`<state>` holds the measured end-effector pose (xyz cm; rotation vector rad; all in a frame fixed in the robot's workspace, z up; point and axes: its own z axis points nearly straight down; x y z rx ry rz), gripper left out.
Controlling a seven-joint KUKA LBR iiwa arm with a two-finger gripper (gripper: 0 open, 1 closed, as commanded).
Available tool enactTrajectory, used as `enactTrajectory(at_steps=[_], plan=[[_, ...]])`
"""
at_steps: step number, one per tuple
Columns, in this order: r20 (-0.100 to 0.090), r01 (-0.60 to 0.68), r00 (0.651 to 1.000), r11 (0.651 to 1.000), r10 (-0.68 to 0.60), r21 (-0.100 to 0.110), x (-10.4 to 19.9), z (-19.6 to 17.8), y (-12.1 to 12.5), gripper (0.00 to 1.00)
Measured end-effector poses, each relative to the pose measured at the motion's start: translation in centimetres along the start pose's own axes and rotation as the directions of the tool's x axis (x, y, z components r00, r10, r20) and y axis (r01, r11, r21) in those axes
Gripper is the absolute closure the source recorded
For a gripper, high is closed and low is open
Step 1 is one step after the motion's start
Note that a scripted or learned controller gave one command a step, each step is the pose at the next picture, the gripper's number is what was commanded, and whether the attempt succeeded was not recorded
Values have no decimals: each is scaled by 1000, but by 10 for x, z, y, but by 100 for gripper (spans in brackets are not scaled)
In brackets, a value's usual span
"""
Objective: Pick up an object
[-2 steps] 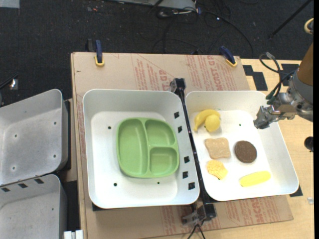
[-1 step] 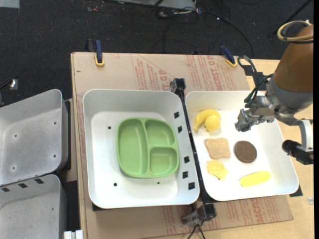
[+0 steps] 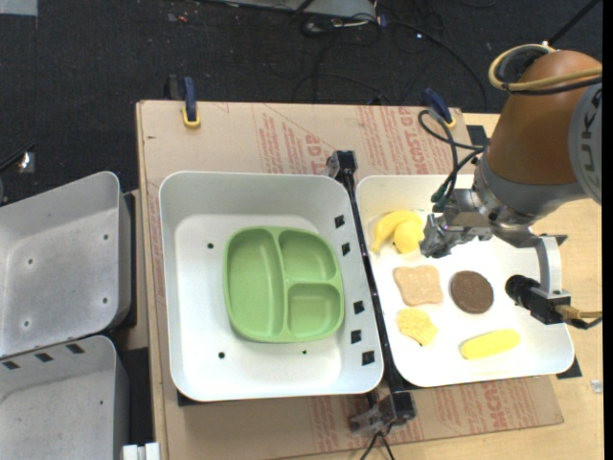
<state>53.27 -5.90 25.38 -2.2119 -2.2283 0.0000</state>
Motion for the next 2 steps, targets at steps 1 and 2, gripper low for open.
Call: enactTrajectory(at_steps=[1, 2], plan=[[0, 1, 1000, 1000, -1, -2, 53, -4, 11, 100], [0, 1, 1000, 1000, -1, -2, 115, 0, 19, 100]])
